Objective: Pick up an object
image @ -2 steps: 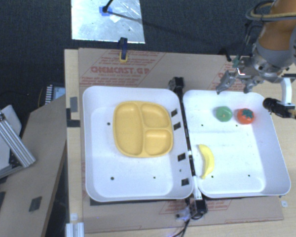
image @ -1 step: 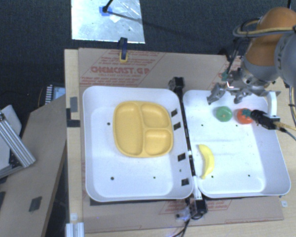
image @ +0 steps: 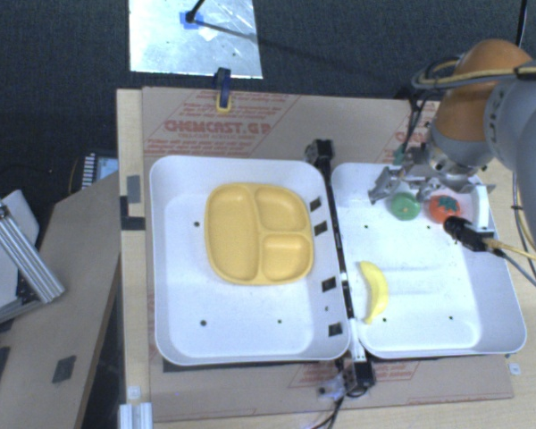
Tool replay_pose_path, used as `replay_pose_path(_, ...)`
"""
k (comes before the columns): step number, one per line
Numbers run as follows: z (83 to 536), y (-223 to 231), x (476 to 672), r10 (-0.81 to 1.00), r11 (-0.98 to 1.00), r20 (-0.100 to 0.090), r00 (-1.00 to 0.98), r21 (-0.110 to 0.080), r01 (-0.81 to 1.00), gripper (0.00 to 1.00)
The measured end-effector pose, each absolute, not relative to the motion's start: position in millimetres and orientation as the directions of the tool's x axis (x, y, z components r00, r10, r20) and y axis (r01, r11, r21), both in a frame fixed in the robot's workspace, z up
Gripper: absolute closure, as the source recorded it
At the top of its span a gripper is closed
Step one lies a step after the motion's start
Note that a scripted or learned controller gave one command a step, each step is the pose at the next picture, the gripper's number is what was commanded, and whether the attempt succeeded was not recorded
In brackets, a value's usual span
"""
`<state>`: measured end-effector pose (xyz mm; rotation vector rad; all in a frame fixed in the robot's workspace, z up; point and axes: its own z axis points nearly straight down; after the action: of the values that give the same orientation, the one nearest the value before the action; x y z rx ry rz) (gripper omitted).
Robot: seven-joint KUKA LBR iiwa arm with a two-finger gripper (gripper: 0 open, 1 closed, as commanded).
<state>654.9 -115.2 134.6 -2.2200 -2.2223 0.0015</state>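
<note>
In the right bin (image: 447, 329) a yellow banana (image: 373, 291) lies near the left wall. A small green round object (image: 405, 206) and an orange-red round object (image: 444, 207) sit side by side near the bin's far edge. My gripper (image: 409, 184) hangs low over the far part of this bin, just above and behind the green object, with the orange-red one at its right. No object shows between its metal parts.
The left bin (image: 188, 329) bears a yellow divided plate (image: 257, 233) near its middle. A black divider strip (image: 332, 239) runs between the bins. The grey arm with its orange band (image: 482, 88) reaches in from the upper right.
</note>
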Motion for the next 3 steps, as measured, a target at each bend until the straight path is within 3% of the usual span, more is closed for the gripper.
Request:
replay_pose_path(1,109.3,-115.3,655.6,1.000,0.000,0.000,0.000,0.002,1.000,0.00)
replay_pose_path(2,119.6,-115.4,657.0,1.000,0.000,-0.001,0.000,0.006,1.000,1.00)
replay_pose_path(3,178.2,-107.3,653.6,1.000,0.005,-0.001,-0.005,0.008,1.000,1.00)
